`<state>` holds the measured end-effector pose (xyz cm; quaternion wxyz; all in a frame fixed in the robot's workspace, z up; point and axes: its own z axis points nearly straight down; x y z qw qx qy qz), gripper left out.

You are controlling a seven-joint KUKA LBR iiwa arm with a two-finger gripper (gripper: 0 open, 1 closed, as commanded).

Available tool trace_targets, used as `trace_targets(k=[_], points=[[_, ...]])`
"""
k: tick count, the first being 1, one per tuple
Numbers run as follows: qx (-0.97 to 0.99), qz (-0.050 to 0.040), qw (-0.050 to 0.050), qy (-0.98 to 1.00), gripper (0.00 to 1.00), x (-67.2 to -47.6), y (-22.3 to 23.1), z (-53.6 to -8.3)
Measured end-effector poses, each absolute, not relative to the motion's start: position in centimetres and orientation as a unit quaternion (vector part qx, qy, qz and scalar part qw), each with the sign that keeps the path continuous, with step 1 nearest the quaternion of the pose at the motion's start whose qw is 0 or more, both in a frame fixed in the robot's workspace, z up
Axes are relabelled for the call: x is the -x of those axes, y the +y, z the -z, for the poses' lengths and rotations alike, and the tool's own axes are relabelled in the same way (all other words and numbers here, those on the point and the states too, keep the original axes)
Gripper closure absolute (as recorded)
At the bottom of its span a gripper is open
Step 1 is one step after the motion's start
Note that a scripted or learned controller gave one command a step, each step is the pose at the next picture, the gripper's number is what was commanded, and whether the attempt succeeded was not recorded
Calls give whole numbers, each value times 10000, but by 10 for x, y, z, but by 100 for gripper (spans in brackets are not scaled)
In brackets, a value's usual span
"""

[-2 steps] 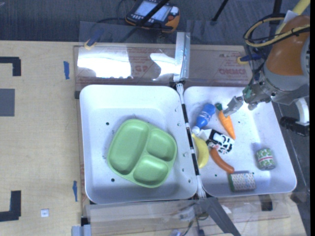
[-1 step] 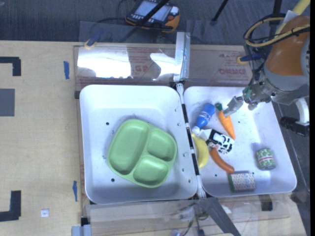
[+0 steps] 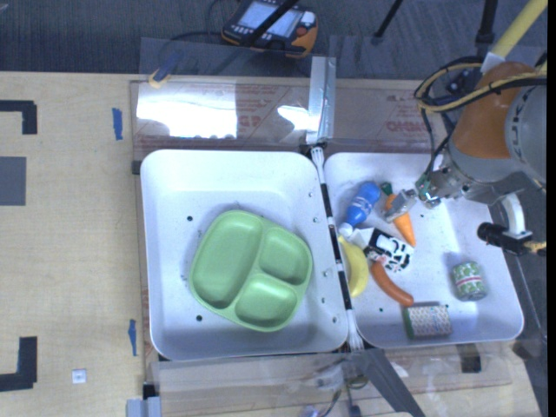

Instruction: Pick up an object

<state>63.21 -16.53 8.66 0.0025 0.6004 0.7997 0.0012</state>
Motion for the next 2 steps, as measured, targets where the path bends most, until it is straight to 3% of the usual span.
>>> trace_targets(k=[1, 2], points=[[-6009, -27, 44, 7993, 100, -634, -165, -98], [-6735, -6, 16, 7392, 100, -656, -147, -169]])
